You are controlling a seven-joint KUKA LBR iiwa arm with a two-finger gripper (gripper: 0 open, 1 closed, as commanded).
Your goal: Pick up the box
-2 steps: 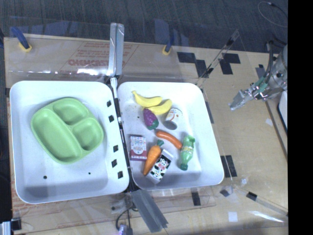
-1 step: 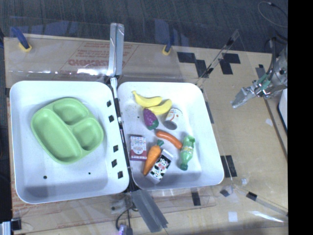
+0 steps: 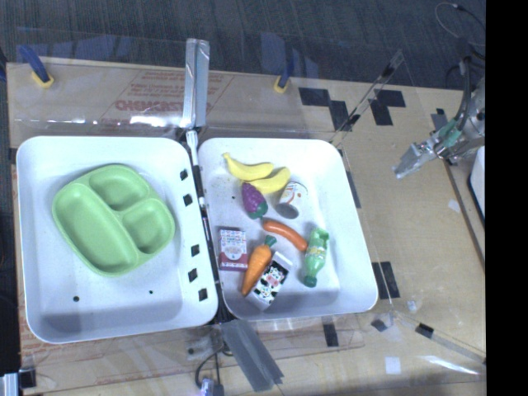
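A robotics lab: taped bench (image 3: 412, 246), twin white bins (image 3: 33, 304), toy food (image 3: 257, 266).

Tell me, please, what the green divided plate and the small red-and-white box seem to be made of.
The green divided plate in the left white bin looks like moulded plastic: one even matte colour, rounded compartment walls. The small red-and-white box in the right white bin looks like printed cardboard, flat-faced and sharp-edged, though plastic is possible.

We see a tan wooden surface (image 3: 412, 246) marked with black tape squares (image 3: 386, 106), and beyond its far edge a dark blue-grey carpeted floor (image 3: 247, 15).
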